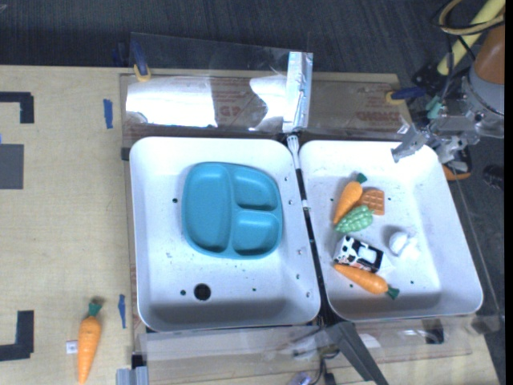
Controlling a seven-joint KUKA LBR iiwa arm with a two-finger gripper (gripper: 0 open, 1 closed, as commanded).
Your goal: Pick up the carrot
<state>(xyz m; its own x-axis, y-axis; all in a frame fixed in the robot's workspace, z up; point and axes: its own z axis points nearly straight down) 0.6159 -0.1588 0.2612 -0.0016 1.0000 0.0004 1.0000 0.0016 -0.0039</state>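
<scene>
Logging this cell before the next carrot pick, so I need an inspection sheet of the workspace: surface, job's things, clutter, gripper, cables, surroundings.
Surface: two white bins, left bin, right bin.
Job's things: two carrots in right bin, upper carrot, lower carrot; third carrot on the bench outside.
Clutter: blue tray in left bin; green toy, white ball, black-and-white toy.
Gripper: gripper at right bin's far corner, carrying nothing.
Cables: yellow cable.
Surroundings: dark floor.

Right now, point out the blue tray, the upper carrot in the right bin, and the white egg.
blue tray [210, 207], camera view, left compartment floor
upper carrot [348, 200], camera view, orange body
white egg [398, 241], camera view, top
</scene>
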